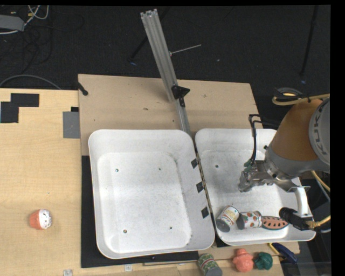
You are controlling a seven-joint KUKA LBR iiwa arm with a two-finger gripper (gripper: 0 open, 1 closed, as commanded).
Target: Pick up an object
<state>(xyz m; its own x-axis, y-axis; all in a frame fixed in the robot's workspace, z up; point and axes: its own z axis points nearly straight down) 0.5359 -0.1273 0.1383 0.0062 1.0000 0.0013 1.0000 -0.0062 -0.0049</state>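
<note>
We see our gripper (249, 180) low in the right bin (226, 141). We cannot tell how it is set. Nothing shows in it. A can (228, 218) lies below the gripper, close to the bin's front wall, a little to the left. Next to the can lie a spotted cup (250, 220) and a melon slice (273, 222). They make a row along that wall, lying sideways. We think the can is nearest.

Robotics lab: 2 white bins (141, 141) on plywood bench (135, 97), aluminium strut (161, 54), floor cables (32, 13).
</note>
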